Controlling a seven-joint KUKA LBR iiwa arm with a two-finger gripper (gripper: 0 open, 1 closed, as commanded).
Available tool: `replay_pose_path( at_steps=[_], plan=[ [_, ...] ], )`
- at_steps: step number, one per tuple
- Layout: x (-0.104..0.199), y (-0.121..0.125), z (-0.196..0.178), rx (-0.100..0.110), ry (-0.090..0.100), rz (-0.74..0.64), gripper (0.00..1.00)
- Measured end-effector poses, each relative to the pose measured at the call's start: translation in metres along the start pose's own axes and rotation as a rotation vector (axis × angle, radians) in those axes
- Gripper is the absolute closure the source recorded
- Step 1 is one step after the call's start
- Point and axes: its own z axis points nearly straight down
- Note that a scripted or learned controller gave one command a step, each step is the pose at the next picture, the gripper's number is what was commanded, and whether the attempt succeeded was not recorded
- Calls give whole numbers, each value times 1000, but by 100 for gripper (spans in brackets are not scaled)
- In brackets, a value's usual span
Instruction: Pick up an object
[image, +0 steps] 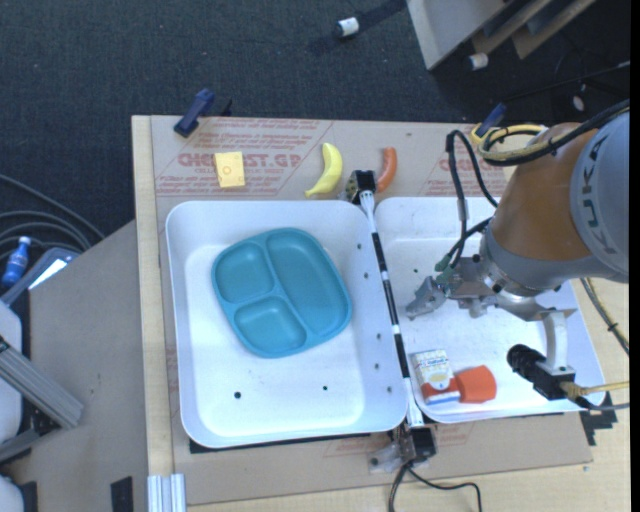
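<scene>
Down at the near edge of the right bin (400, 222) sits a small orange block (475, 384), touching a little printed carton (433, 375). Both look light and stiff; the block's flat sides seem the safest place to pinch. Just above hangs the gripper (418, 303), fingers spread, nothing between them. Over in the left bin (185, 300) lies a blue divided tray (281, 290).
</scene>
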Motion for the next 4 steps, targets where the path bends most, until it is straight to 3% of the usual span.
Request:
replay_pose_path(
  at_steps=[1,2,3,4],
  plan=[
    [-63,27,82,2,0,1,0],
    [-62,27,72,0,0,1,100],
    [-12,-23,0,1,1,0,100],
    [46,-5,0,-1,0,0,100]
  ],
)
